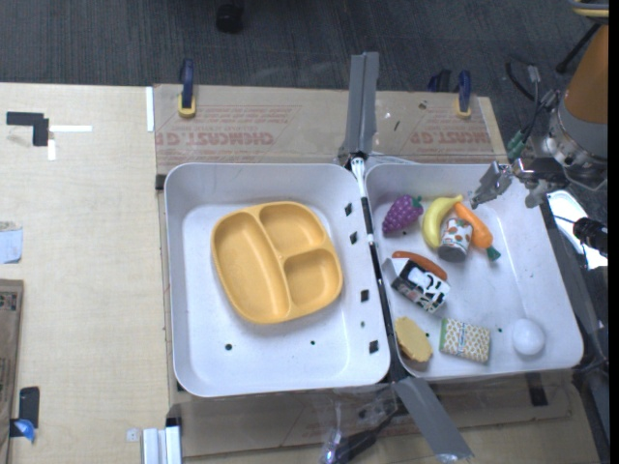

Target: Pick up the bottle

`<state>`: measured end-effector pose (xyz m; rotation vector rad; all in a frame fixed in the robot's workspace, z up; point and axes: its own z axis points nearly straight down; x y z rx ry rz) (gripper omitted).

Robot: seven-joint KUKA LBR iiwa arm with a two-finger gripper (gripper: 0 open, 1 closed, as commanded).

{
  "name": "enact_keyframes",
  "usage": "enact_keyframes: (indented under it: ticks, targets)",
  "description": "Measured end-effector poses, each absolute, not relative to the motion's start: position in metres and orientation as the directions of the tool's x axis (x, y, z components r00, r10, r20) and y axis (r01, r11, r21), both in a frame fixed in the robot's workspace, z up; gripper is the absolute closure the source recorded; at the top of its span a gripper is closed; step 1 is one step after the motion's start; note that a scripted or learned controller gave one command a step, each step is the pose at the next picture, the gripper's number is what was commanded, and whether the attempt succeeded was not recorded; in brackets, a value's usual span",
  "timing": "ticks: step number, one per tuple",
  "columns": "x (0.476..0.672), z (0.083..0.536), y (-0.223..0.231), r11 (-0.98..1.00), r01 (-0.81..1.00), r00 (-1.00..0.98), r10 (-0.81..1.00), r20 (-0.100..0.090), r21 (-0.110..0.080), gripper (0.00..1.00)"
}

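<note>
The bottle [422, 285], small and white with black patches, lies on its side in the middle of the right bin [553, 259]. An orange-red piece rests along its upper edge. My gripper [507, 191] hovers over the bin's far right corner, up and to the right of the bottle and well apart from it. Its two fingers [482, 191] are spread open with nothing between them.
Around the bottle lie purple grapes [400, 214], a banana [437, 217], a small can [454, 241], a carrot [474, 227], a round biscuit [413, 339], a green cracker box [465, 340] and a white ball [527, 337]. The left bin holds a yellow divided plate [276, 259].
</note>
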<state>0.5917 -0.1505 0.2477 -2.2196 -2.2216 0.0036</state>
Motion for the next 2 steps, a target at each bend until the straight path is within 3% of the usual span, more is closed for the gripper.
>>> enact_keyframes:
  ticks: [1,2]
  targets:
    - [0.539,0.19,-0.025,0.044,0.999,-0.044,0.999,0.0,-0.004,0.0]
    - [0.477,0.156,-0.096,-0.139,0.99,0.139,0.99,0.0,-0.005,0.0]
